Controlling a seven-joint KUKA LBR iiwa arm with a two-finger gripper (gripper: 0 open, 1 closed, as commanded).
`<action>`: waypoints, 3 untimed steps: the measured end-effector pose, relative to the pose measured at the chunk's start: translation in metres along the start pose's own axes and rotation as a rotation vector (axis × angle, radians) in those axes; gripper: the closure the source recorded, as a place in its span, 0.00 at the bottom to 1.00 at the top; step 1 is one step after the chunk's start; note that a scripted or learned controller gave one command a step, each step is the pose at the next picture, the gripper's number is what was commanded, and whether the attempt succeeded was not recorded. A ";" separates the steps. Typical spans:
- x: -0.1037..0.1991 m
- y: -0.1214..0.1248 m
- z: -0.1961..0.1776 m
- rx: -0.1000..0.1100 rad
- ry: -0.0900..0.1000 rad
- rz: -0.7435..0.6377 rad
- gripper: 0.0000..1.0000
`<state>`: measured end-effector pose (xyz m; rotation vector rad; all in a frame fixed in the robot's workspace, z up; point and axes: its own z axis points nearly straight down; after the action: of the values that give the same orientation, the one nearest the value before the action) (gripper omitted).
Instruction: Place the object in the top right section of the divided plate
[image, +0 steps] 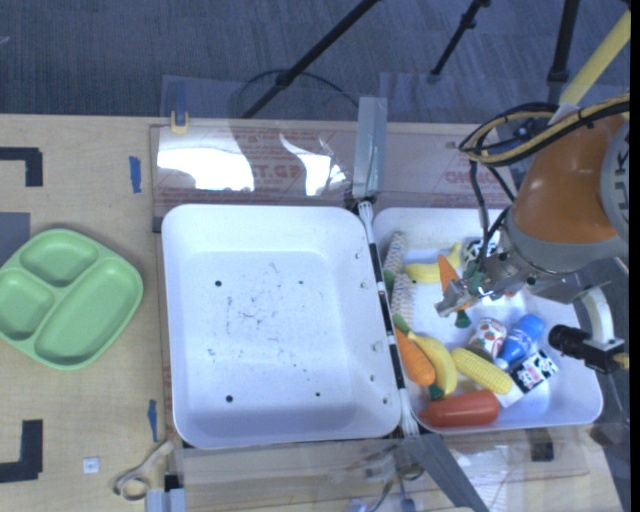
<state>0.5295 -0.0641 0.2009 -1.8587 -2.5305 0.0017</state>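
Note:
A green divided plate (70, 296) lies on the bench at the far left, with two small sections at its top and left and a long one at its right. My gripper (462, 297) hangs low over the right bin (580, 400), among a pile of toy foods: a carrot (417, 362), a banana (440, 358), a corn cob (484, 371), a red sausage-like piece (462, 408), a blue and white item (520, 338) and a yellow piece (424, 272). Small coloured pieces sit right at the fingertips; whether one is gripped is unclear.
The left bin (270, 320) lies between the plate and the right bin. A metal divider post (370, 150) rises at the back between the bins. Cables loop above the arm's orange band (570, 190). Scissors (140, 478) rest at the front left.

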 end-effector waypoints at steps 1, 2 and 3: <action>0.093 0.008 0.020 0.005 0.001 -0.066 1.00; 0.152 0.004 0.020 0.006 0.001 0.016 1.00; 0.233 0.019 0.104 0.005 -0.001 0.158 1.00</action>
<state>0.4781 0.1637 0.0973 -2.0510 -2.3741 0.0088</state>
